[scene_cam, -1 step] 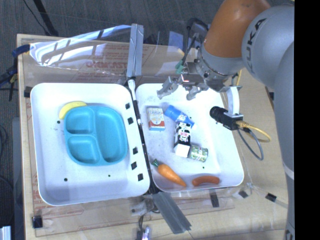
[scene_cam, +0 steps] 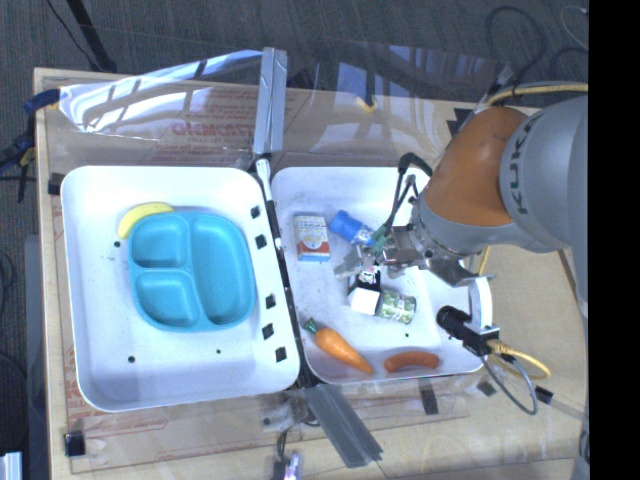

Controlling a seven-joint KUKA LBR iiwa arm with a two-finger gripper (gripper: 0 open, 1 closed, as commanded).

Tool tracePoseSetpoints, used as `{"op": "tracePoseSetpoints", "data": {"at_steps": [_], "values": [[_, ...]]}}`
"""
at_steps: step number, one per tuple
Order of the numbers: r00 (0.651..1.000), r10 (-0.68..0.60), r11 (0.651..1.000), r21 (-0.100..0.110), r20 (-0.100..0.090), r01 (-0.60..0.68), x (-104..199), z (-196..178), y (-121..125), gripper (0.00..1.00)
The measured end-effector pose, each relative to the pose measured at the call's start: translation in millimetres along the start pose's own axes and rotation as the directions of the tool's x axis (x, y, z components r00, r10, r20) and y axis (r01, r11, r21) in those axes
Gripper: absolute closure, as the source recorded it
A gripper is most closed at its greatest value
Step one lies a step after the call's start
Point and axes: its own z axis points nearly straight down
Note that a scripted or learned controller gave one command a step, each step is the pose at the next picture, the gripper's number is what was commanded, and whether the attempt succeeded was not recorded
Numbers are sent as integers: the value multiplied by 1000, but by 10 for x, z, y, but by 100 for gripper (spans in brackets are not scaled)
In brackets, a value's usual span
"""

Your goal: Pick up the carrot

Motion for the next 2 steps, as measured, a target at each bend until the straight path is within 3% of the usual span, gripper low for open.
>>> {"op": "tracePoseSetpoints", "data": {"at_steps": [1, 2], "values": [[996, -85, 996, -2, 0, 85, 319, -121, -452, 0], [851, -525, 851, -2, 15, 525, 332, 714, -438, 0]]}}
